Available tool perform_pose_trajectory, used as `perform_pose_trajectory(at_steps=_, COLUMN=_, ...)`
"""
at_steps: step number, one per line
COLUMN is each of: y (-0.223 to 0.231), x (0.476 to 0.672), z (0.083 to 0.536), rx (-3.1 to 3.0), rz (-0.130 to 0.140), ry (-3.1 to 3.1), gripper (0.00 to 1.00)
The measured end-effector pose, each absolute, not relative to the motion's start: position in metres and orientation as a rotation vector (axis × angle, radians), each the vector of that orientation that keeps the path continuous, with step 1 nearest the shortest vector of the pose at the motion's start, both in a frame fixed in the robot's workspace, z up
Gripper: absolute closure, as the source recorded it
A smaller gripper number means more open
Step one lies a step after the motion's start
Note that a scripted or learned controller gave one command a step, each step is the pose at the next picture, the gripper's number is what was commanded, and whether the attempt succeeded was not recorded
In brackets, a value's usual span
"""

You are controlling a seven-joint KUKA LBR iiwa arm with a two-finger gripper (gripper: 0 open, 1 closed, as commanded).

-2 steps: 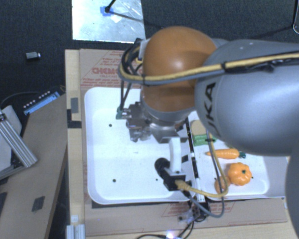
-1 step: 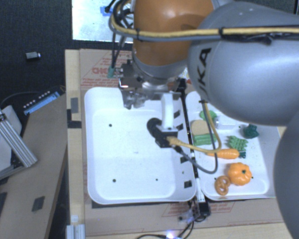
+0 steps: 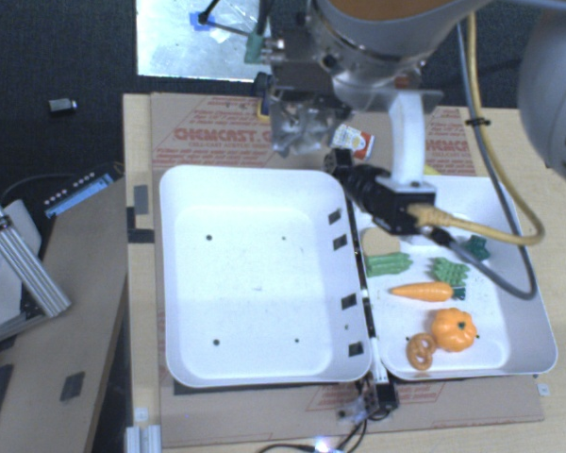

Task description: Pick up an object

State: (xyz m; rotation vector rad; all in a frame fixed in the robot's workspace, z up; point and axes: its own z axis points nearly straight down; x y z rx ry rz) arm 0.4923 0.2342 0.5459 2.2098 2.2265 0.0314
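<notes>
Carrot [image 3: 423, 292] | right bin [image 3: 521, 333], beside pumpkin [image 3: 453, 329] | fingers [image 3: 299, 132]: spread or pressed, cannot tell

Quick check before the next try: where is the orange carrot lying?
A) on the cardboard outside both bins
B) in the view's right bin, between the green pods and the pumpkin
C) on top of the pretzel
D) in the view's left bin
B: the carrot lies on the floor of the right bin, with the green pods just beyond it and the pumpkin nearer the camera.
</notes>
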Motion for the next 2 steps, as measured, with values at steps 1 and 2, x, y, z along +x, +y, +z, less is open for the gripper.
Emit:
perform_pose_trajectory(at_steps=1, y=0.234, x=0.485, z=0.403, rx=2.223, rz=-0.012, ry=2.225, gripper=1.00)
perform_pose_trajectory(at_steps=2, y=0.234, x=0.547, z=0.432, rx=2.219, rz=0.008, ry=2.220, gripper=1.00)
